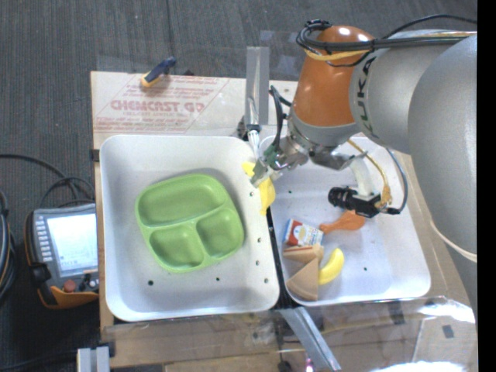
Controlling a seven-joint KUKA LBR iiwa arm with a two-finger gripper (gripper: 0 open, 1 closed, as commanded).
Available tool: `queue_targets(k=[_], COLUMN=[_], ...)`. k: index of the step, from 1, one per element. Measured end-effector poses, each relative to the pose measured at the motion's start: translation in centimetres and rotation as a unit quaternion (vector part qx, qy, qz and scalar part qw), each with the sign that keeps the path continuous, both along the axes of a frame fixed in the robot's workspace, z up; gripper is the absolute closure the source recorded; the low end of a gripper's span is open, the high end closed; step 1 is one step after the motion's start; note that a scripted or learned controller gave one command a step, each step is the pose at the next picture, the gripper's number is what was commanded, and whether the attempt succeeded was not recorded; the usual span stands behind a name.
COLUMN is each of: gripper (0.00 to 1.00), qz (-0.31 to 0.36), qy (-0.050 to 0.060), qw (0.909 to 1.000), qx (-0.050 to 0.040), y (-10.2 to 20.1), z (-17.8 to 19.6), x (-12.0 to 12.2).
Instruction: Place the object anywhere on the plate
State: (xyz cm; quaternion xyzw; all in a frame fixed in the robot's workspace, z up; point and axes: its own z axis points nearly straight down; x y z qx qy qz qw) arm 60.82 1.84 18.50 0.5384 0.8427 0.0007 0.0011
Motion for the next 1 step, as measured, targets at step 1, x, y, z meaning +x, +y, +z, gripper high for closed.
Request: queue_targets(k=[1], gripper=[1.00], qz=[-0.016], qy=[0.003], qw=[0.9999], qx=[0.0004], y=[5.32], z=[-0.21], x=[-4.71])
